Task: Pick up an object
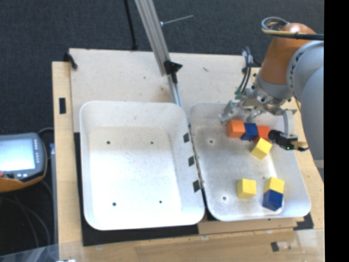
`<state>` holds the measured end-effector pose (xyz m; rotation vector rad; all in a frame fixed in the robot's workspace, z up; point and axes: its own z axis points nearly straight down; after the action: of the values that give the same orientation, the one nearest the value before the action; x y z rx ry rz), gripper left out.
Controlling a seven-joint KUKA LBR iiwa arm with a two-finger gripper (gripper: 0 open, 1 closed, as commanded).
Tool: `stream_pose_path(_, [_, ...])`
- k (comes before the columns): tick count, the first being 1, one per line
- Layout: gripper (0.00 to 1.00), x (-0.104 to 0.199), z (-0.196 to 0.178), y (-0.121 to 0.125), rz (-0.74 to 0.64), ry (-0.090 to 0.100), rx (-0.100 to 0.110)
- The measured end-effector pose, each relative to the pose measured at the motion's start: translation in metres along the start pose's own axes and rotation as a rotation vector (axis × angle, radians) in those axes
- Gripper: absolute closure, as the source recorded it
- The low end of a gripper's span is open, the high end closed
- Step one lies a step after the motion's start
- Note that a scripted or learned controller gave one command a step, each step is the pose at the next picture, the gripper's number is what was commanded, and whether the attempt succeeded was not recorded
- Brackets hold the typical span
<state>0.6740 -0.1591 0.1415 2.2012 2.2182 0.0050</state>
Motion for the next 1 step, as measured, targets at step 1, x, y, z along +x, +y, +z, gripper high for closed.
stream_pose_path(1, [0.00, 0.0070, 0.0172, -0.0014, 0.004, 0.004, -0.005])
